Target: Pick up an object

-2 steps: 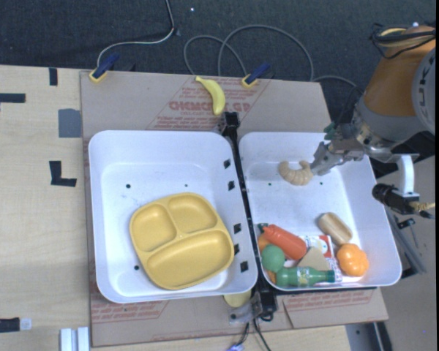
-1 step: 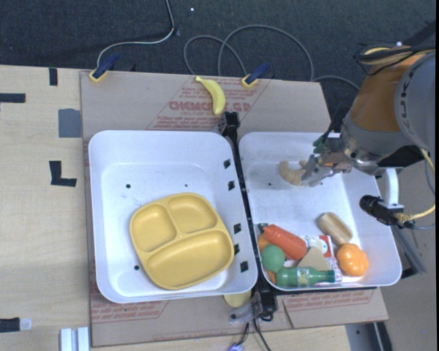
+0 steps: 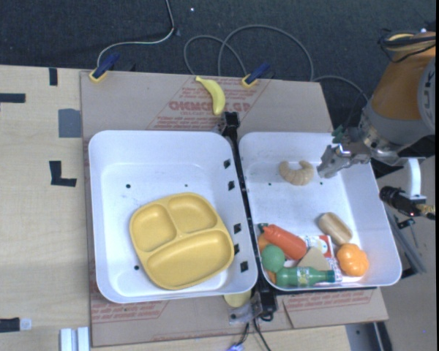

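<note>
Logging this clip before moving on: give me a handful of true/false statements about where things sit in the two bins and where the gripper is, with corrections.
1. The yellow divided plate lies in the left bin. True.
2. The croissant lies among the pile at the right bin's near end. False: it lies alone, further up that bin.
3. The gripper is over the right bin, beside the croissant. True.
4. The banana lies on the plate. False: it lies on the cardboard beyond the bins.
5. The orange lies in the right bin. True.
</note>
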`<state>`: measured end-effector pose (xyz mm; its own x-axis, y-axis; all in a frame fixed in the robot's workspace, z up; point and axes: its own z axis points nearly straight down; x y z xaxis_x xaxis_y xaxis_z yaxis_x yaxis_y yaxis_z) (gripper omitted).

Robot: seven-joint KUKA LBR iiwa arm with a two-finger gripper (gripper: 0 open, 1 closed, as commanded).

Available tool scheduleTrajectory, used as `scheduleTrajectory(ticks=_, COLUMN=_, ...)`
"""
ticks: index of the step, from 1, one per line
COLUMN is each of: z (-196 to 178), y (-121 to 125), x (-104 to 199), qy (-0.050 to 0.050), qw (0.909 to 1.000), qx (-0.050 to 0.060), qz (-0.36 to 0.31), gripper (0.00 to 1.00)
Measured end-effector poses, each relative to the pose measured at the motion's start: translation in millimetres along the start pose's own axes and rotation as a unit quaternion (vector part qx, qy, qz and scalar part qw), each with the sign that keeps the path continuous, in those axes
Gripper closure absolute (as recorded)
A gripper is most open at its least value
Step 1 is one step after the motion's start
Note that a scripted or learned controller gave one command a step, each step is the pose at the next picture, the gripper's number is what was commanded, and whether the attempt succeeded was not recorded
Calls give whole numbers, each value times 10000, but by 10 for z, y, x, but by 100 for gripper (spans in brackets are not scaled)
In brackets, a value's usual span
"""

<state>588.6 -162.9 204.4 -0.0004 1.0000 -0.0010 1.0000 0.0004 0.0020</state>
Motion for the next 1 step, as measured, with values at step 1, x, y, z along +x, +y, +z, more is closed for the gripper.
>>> scheduleTrajectory(ticks=1, z=690, y=359, x=58, qy=-1, qw=10000, qx=26, qz=-12, gripper=100)
